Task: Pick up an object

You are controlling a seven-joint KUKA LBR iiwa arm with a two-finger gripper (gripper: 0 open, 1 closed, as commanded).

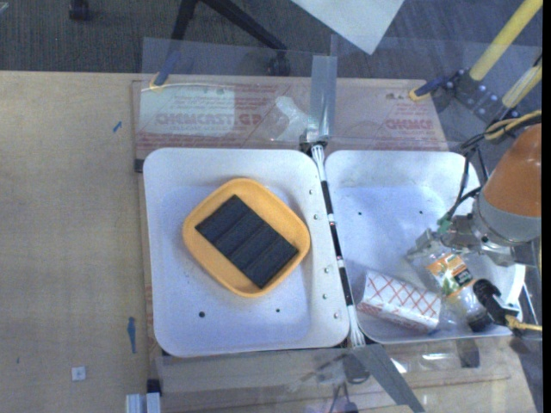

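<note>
My gripper hangs low over the right side of the right bin, under the grey wrist with the orange band. Directly below and touching it in the view lies a clear crinkled packet with orange and green print. Whether the packet is gripped cannot be made out. A flat box with a red-and-white lattice pattern lies at the front edge of the same bin, left of the packet. In the left bin rests a yellow-orange square dish with a black ribbed insert.
A raised divider with small studs separates the two bins. Behind the bins runs a clear panel with red lettering. The wooden bench top stretches to the left. An office chair base stands on the floor beyond.
</note>
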